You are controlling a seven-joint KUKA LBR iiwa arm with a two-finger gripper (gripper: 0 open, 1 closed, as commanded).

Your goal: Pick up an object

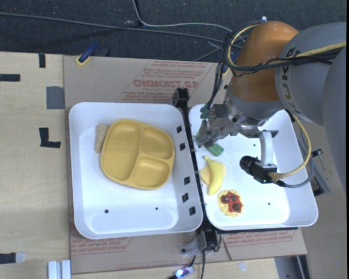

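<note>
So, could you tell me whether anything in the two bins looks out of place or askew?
Mostly tidy. One oddity: the yellow divided plate in the left bin partly covers a tan object tucked under its left edge.

Arm reaches in from the right over the right bin; gripper sits low at that bin's left edge, just above a small green piece. Banana lies just below the green piece, with a small pizza near it. Left bin holds a yellow divided tray, a tan object partly under its left edge.
</note>
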